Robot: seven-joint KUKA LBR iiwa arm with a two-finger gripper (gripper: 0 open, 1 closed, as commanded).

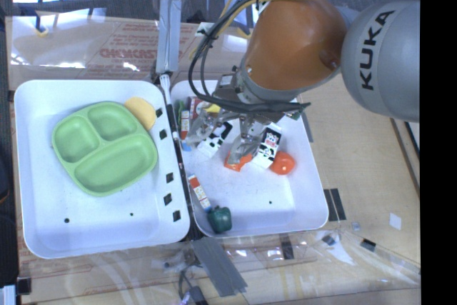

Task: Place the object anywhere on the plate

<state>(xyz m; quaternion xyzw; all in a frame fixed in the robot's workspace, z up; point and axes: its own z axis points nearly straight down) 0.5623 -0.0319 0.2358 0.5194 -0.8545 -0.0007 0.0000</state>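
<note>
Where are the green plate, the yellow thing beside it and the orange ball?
green plate point(107, 168), camera view, floor of its large compartment
yellow thing point(142, 111), camera view, its middle
orange ball point(283, 165), camera view, its top

A pale wooden bench point(357, 153) carries two shallow white plastic bins, the left bin point(43, 218) touching the right bin point(285, 214) side by side.

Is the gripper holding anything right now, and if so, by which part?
Cannot be told. The gripper is down in the right bin among a cluster of small items, right at an orange object, but the wrist hides whether anything sits between the jaws.
</note>
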